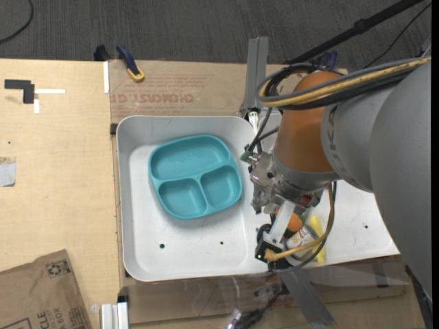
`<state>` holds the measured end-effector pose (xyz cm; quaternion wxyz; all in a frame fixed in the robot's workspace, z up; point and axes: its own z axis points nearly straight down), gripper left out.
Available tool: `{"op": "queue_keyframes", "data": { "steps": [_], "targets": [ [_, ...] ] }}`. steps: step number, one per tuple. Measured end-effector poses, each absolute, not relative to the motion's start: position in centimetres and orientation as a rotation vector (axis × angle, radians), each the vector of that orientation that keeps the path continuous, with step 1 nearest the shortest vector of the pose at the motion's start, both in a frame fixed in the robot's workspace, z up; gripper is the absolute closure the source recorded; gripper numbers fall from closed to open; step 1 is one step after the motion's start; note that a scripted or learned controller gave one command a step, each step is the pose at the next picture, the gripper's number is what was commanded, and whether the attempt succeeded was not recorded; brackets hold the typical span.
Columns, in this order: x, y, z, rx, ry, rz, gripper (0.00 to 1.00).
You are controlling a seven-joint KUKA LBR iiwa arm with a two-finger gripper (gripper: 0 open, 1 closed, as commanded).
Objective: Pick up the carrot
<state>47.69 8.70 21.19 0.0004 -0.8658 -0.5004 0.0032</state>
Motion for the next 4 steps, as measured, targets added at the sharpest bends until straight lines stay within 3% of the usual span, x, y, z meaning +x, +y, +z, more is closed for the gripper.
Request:
{"op": "queue_keyframes", "data": {
  "steps": [1,2,3,4],
  "targets": [
    [47.8,6.4,23.0,-2.724,-1.566,0.007,1.00],
    [50.4,5.3,19.0,-2.476,-1.930,0.010,1.00],
    [47.7,6.8,20.8,-2.547,-1.835,0.008,1.00],
    [47.8,5.8,20.9,-2.638,-1.705,0.005,1.00]
  ]
}}
